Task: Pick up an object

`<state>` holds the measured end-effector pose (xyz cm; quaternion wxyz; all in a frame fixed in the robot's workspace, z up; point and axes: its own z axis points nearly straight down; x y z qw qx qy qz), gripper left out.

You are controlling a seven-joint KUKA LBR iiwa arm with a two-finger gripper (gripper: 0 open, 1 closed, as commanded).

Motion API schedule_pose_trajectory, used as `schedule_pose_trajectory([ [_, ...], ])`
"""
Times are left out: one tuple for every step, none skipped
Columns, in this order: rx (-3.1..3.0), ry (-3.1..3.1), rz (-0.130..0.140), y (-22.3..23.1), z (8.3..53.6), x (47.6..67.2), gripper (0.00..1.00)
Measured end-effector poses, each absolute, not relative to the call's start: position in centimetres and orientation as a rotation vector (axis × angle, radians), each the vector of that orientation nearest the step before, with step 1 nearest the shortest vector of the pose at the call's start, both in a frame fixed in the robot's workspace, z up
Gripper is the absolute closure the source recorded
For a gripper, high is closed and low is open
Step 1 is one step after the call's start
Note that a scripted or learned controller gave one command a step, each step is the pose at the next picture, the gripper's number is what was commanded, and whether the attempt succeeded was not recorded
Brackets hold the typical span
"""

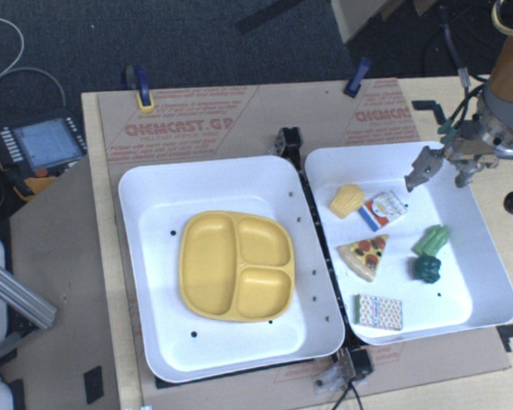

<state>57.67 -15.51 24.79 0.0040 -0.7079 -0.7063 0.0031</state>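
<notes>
The right bin (484, 235) holds several small items. A yellow piece (346, 200) lies at its upper left, with a red, white and blue carton (384, 208) beside it. Lower down are a toy pizza slice (365, 256), a green broccoli toy (429, 253) and a patterned flat packet (378, 312). My gripper (438, 173) hangs over the bin's upper right part, above and to the right of the carton. Its fingers are spread open with nothing between them.
The left bin (145, 253) carries a yellow divided plate (235, 265). A black clamp (288, 140) sits between the bins at the back. Cardboard lies under both bins. A tablet and cables lie on the floor at far left.
</notes>
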Motion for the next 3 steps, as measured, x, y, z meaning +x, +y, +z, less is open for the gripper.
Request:
schedule_pose_trajectory([
  [-2.222, -2.222, 0.0, -15.5, 25.3, 57.9, 0.0],
  [-2.217, -2.218, 0.005, -15.6, 20.8, 58.5, 0.0],
  [-2.218, -2.217, 0.005, -15.6, 16.5, 58.1, 0.0],
])
